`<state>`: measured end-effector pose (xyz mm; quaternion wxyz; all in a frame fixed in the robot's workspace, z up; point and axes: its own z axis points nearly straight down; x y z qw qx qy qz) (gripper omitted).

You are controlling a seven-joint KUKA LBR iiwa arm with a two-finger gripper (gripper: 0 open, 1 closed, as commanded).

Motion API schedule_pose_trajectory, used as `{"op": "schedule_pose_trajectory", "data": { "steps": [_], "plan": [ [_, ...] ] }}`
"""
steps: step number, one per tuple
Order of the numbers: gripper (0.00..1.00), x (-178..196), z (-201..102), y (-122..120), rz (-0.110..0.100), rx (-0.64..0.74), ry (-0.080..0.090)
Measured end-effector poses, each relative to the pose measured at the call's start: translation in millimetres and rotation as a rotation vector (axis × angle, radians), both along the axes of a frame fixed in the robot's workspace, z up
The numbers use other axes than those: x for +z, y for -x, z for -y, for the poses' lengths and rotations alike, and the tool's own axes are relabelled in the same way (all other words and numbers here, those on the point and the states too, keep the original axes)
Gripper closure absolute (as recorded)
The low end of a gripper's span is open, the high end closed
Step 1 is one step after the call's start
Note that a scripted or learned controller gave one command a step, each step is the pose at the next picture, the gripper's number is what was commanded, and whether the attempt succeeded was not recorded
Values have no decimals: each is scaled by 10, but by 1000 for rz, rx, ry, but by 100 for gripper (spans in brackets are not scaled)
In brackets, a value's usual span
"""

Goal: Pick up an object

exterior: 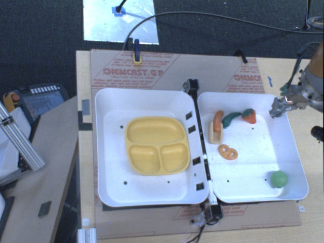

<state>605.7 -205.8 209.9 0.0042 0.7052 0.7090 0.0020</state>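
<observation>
Over the right bin's [291, 135] far right rim — arm reaches in from the right, gripper [279, 107] pointing down-left (can't tell its state, too small and blurred). Nothing visibly held. Right bin contents: hot dog [217, 125], carrot [248, 116], pretzel [228, 152], green ball [278, 178]. Yellow tray [156, 145] sits in left bin [109, 135].

This is a robotics lab or test cell. A bench [83, 151] bears two white bins [109, 186] set on a cardboard sheet printed CHEMCAST [134, 71]. Cables [223, 18] trail across dark carpet [40, 34], a teach pendant [43, 101] rests at the left beside an aluminium extrusion [20, 140], and the bins hold toy food.
</observation>
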Motion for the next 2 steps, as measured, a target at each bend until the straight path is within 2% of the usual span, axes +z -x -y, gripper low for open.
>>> {"op": "schedule_pose_trajectory", "data": {
  "steps": [1,2],
  "plan": [
    [100,466,3,-15,-1,0,0],
    [100,330,-511,87,-8,3,-5]
  ]
}}
